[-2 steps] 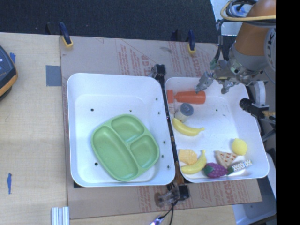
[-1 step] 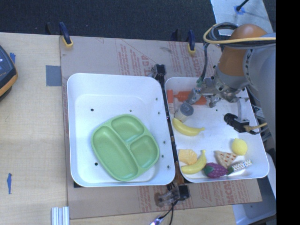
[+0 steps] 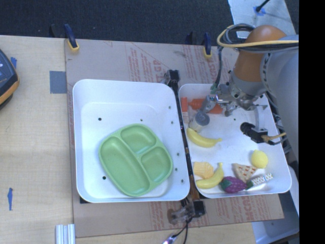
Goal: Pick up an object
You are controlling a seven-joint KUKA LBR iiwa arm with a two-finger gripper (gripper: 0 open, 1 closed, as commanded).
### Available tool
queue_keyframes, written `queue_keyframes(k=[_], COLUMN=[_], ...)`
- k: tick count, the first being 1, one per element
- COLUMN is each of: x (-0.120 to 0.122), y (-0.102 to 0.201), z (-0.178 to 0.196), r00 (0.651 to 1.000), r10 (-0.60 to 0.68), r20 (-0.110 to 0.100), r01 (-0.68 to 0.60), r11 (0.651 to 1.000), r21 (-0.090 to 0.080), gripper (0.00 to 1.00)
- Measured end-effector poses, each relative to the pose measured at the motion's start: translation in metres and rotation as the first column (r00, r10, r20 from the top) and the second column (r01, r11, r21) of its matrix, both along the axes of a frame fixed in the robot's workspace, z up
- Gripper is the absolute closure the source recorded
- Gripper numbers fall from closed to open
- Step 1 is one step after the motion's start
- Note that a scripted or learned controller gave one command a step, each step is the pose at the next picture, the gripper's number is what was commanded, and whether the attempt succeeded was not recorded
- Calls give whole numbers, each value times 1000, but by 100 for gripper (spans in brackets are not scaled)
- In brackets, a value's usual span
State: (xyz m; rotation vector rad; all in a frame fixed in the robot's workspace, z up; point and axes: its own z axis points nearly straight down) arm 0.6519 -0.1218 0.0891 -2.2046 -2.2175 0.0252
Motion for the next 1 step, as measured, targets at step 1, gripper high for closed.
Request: queue_keyframes(k=[1], x=[0], y=[5], z=[0], r00=[1000], r10=[1], r20=[0], r01=[-1], r11=[1000], r21=[0], gripper=[0])
